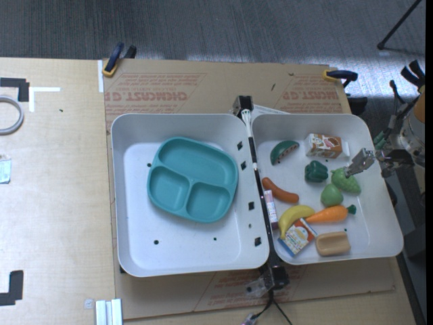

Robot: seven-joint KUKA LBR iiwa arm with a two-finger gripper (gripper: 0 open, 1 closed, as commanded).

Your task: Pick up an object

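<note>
I see the gripper [356,164] low over the right bin [379,246], at the green toy [348,183] (grip state unclear, cannot tell), presumably lined up to pick it

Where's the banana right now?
The banana lies in the right bin, near its left wall, between the sausage above and the carrot at its right.

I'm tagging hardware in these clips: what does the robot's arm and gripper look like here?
Little of the arm is in frame at the right edge: pale grey and white parts with an orange patch, dark thin cables or rods and a few small green bits beside it. The gripper is a slim metallic grey piece reaching into the right bin. No markings are legible.
</note>
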